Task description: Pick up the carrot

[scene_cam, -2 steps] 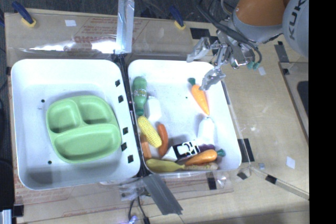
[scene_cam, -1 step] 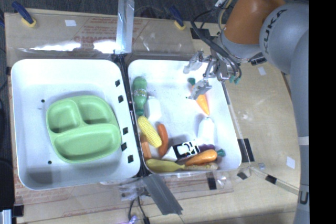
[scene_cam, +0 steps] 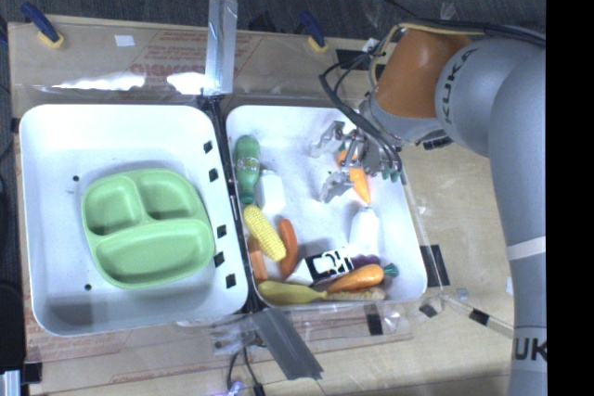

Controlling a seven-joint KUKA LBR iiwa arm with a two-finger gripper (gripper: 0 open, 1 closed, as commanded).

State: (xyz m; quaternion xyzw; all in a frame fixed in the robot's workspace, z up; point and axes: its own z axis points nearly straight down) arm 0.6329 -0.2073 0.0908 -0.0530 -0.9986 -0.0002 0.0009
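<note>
A small orange carrot (scene_cam: pixel 359 184) lies in the right bin (scene_cam: pixel 306 121), near its right wall. My gripper (scene_cam: pixel 329 164) is low over the bin, reaching in from the right, with its metal fingers (scene_cam: pixel 332 188) spread apart and pointing left. The carrot sits close against the base of the fingers, beside the lower one and partly under the wrist. I see nothing pinched between the fingertips. A second orange, carrot-like vegetable with a green tip (scene_cam: pixel 357 276) lies at the bin's front.
The right bin also holds a green bottle-shaped item (scene_cam: pixel 247 160), a corn cob (scene_cam: pixel 264 232), a red-orange sausage shape (scene_cam: pixel 289 246), a banana (scene_cam: pixel 290 293), white pieces (scene_cam: pixel 365 225) and a black-and-white block (scene_cam: pixel 327 262). The left bin (scene_cam: pixel 56 134) holds a green divided plate (scene_cam: pixel 147 225).
</note>
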